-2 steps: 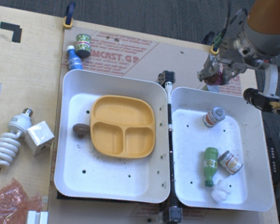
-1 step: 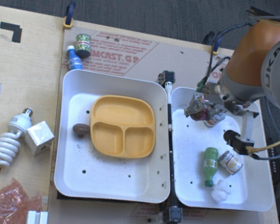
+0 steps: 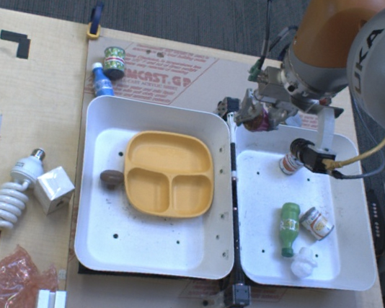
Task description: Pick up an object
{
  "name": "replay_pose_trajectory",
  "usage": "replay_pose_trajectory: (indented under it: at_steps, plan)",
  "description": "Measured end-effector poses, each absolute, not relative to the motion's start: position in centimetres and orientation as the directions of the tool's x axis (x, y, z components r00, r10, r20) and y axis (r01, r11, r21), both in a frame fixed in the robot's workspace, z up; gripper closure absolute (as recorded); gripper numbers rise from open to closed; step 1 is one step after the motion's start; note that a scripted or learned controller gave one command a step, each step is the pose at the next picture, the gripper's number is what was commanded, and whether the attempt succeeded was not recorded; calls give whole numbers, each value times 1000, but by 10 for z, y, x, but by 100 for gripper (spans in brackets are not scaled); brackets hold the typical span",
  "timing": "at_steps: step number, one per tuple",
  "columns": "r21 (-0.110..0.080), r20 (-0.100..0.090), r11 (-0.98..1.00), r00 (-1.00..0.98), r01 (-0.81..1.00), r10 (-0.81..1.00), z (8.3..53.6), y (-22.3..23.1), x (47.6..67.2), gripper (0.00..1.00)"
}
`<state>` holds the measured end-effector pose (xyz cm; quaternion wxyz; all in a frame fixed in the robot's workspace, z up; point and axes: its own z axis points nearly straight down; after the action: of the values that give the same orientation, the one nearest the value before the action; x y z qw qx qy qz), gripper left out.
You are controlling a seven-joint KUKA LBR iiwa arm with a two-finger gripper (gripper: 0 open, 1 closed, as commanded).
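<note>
Reaching from right, arm (image 3: 357,45) raised, fingers (image 3: 261,117) gripping dark object (image 3: 262,122)

Bright, even overhead light, soft shadows, mild glare on white bins (image 3: 95,170) (slightly grainy focus).

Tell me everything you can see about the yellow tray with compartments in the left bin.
The yellow plastic divided tray has rounded corners and three compartments: one wide along the far side, two smaller ones nearer the camera. It lies flat, slightly turned, on the floor of the left white bin, nothing visible inside it. A small brown rounded object lies against its left edge.
</note>
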<state>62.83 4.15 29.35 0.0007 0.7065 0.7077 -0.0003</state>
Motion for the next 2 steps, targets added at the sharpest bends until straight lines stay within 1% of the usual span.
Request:
replay_pose_trajectory:
  at_steps: [1,2]
  plan:
    - [0,-1,1,-1,1000,1000,337,-49,659,100]
    - [-1,-2,2,-2,1000,1000,318,-29,659,100]
